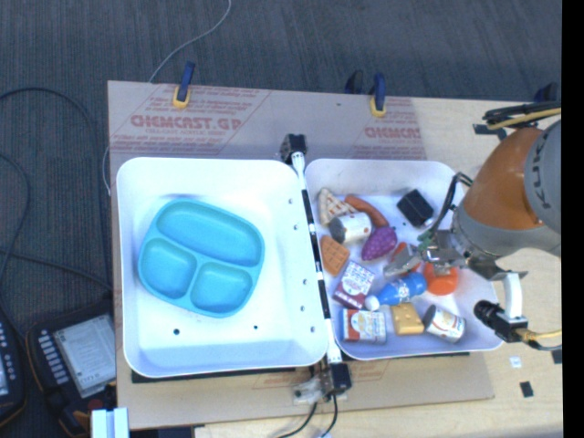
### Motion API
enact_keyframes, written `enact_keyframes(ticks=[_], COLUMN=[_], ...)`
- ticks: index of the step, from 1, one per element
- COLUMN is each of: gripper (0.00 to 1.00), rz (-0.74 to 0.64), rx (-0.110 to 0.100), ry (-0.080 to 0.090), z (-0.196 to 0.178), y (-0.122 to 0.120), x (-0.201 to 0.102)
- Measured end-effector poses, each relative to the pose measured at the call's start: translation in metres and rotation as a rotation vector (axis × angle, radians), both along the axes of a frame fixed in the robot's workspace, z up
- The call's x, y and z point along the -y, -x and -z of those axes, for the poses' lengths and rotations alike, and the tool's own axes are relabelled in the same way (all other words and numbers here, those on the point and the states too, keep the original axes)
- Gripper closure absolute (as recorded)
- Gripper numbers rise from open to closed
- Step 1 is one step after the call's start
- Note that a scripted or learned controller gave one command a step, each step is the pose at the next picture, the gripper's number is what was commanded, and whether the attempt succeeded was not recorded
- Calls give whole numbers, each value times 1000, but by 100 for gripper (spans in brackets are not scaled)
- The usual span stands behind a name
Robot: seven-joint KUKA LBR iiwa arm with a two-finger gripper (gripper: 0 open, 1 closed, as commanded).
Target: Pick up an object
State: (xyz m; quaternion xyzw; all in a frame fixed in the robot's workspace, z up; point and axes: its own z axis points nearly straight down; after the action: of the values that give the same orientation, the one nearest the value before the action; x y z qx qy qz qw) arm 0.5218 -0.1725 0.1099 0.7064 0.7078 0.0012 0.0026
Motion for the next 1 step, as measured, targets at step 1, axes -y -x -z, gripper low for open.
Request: enact_keyframes(ticks=[1], gripper=[100], rz=[0], rx=[-4], ry=[-1], z=[-8], y=[0], x=[0])
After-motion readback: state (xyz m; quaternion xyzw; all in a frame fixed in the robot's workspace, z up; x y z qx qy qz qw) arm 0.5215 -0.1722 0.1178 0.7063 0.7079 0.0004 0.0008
